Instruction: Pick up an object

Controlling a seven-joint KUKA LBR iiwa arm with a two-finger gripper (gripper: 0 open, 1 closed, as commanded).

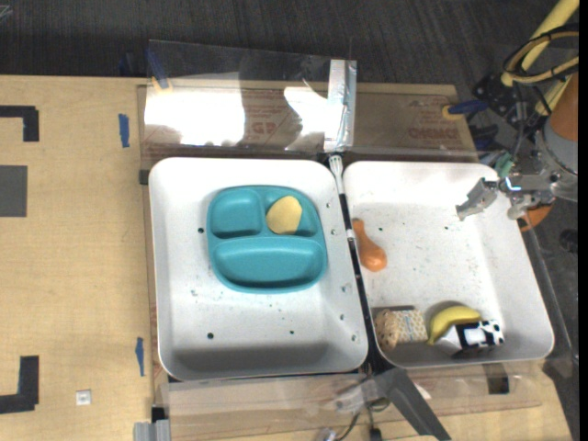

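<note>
Gripper (501, 191) hangs over the right bin's (413, 186) upper right corner; whether it is open, closed or gripping cannot be told from this slant.

Nearest candidate: orange carrot-like piece (369, 246), against the bin's left wall, lying left of and below the gripper in the camera view, long axis running roughly top to bottom. One arm only, so no choice of side.

Count, right bin: one carrot piece, one banana (453, 319), one speckled block (401, 326) (possibly bread), one black-and-white item (479, 335) touching the banana.

Left bin (175, 246): one teal divided plate (266, 239), one yellow lemon-like piece (284, 214) in its upper right compartment.
</note>
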